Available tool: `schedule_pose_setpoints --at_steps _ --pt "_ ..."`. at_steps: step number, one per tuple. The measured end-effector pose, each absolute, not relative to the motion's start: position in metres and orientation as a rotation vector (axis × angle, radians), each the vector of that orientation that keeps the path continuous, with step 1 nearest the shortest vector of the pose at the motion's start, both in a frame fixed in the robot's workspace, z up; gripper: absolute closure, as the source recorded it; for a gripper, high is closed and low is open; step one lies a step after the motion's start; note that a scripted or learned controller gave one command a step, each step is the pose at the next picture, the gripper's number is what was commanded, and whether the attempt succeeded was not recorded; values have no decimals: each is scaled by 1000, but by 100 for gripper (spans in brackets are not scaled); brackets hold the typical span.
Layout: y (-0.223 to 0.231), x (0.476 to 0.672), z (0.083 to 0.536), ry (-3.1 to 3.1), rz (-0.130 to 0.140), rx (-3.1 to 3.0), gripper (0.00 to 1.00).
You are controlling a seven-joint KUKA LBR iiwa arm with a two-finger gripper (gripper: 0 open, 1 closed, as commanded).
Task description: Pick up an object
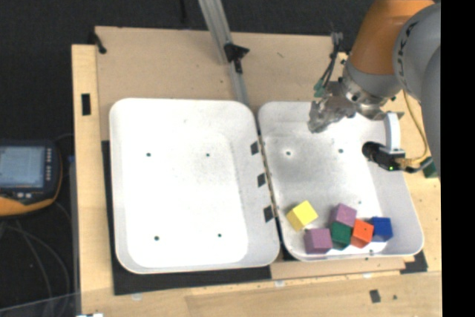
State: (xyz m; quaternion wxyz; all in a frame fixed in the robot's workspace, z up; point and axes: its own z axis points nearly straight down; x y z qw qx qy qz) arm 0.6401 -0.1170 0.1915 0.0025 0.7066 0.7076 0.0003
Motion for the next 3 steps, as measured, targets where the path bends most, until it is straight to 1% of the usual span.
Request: schedule_pose_setpoints --at_steps 1,2,3 --pt "-110 604 171 2218 -5 2226 100" --pt "-169 559 98 2212 -1 2230 100" --pt "-165 561 99 2213 3 2227 0"
